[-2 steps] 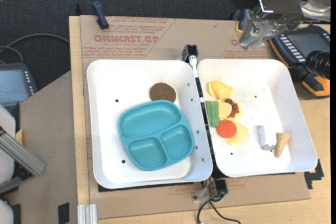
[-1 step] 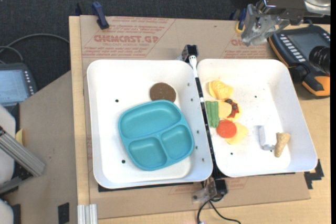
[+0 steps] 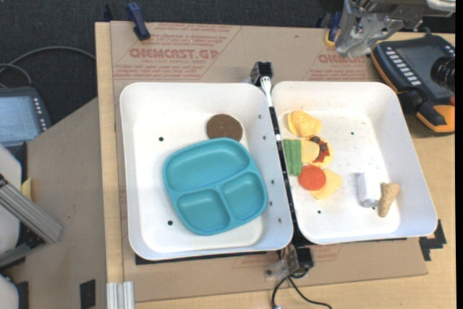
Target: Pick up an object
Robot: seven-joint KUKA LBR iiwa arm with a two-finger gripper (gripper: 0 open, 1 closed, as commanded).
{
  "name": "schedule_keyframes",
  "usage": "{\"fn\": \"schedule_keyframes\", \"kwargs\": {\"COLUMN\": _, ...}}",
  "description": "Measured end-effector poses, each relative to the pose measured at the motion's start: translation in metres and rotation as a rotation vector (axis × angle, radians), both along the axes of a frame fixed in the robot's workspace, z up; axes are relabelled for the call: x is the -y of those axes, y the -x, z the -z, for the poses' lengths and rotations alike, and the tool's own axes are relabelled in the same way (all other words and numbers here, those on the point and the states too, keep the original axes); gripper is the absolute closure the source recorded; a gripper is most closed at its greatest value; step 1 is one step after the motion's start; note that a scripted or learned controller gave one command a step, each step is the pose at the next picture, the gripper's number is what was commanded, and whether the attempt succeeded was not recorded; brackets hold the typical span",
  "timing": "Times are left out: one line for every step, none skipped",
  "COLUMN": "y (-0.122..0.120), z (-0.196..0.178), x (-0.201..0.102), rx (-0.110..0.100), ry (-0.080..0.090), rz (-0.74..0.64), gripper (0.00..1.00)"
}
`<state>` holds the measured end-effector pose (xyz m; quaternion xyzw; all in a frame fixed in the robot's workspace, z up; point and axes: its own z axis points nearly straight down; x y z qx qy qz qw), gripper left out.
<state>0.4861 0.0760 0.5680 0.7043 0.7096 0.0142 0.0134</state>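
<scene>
My gripper [image 3: 352,41] hangs above the far edge of the right bin [image 3: 405,155], with nothing between its fingers. Below it, at the bin's left side, lies a cluster of toy food: a yellow piece [image 3: 302,122], a green strip [image 3: 292,155], a red tomato-like disc [image 3: 312,178] on a yellow slice [image 3: 330,184], and a dark red bit [image 3: 323,148]. Further right lie a small white cylinder [image 3: 365,188] and a tan peanut-shaped piece [image 3: 388,198]. The left bin [image 3: 141,155] holds a teal divided plate [image 3: 214,185] and a brown round cookie [image 3: 224,127].
A black clamp [image 3: 262,72] sits where the two bins meet at the far side. A blue clip [image 3: 137,19] lies on the cardboard at the far left. A pendant with orange trim [image 3: 423,79] rests right of the bins. Cables run off the bench's near edge.
</scene>
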Motion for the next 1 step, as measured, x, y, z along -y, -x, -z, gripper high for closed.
{"fn": "schedule_keyframes", "kwargs": {"y": -0.0006, "z": -0.0106, "x": -0.0004, "rx": 0.004, "ry": -0.001, "rz": 0.0, "gripper": 1.0}}
